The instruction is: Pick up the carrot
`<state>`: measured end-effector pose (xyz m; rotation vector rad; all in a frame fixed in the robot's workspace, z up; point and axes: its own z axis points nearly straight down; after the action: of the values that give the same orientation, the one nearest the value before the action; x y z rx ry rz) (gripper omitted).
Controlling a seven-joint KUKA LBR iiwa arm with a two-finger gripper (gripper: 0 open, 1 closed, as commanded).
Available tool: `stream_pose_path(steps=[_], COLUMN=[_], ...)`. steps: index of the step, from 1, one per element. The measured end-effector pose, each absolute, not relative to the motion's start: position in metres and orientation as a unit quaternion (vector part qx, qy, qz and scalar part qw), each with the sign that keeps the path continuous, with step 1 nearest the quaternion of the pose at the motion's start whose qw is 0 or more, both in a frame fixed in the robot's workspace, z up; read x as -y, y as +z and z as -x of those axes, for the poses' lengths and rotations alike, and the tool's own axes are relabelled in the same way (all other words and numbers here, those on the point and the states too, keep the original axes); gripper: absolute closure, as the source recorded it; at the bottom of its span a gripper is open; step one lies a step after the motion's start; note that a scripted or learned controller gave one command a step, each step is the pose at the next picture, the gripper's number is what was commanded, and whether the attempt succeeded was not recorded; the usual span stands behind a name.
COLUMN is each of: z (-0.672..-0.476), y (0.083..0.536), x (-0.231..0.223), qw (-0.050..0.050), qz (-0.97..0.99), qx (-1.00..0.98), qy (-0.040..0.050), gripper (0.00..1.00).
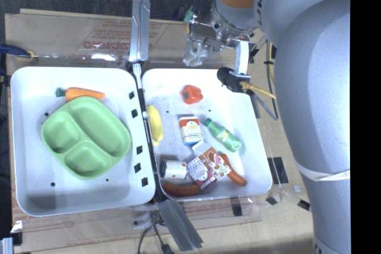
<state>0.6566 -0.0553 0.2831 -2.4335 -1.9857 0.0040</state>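
Note:
The carrot (pixel 84 93), orange with a small green top at its left end, lies in the left bin (pixel 24 128) near the back wall. It touches the far rim of a green divided plate (pixel 86 137). My gripper (pixel 197 54) hangs over the back rim of the right bin (pixel 253 128), far to the right of the carrot, and holds nothing that I can see.
The right bin holds a red pepper (pixel 191 94), a banana (pixel 155 123), a small carton (pixel 190 130), a green bottle (pixel 222 134), a can (pixel 173 169), a snack packet (pixel 208 168) and sausages (pixel 181 190). A metal divider (pixel 140 30) stands between the bins.

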Motion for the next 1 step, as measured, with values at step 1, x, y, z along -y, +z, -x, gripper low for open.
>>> stream_pose_path(steps=[1], z=[-0.6568], y=[0.2919], x=[0.0526], qw=[0.001], qz=[0.771], qx=[0.637], qy=[0.0030], gripper=[1.00])
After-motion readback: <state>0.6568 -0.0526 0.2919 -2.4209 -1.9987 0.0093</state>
